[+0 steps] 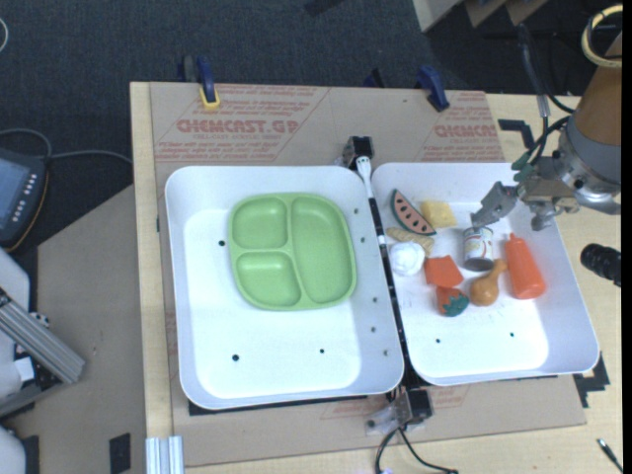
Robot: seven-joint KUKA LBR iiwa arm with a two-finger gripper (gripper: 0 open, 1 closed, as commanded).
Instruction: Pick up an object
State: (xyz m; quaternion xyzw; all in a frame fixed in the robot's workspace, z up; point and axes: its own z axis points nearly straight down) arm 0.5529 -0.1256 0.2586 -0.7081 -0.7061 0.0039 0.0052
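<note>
The right bin (553, 349) holds a cluster of toy items: a watermelon slice (412, 212), a yellow piece (439, 213), a white lump (406, 258), a red-orange block (443, 271), a small silver can (478, 249), an orange bottle-shaped piece (523, 268), a brown pear-like piece (483, 288) and a small green piece (454, 305). My gripper (515, 211) hangs over the bin's upper right part, just above the can and the orange piece. Its two fingers (491, 205) are spread apart, open, with nothing between them.
The left bin (197, 344) bears a green divided plate (292, 250). A black divider (380, 255) runs between the two bins. Blue clamps (432, 87) hold the cardboard at the back edge. The arm's grey and orange wrist (597, 136) enters from the right.
</note>
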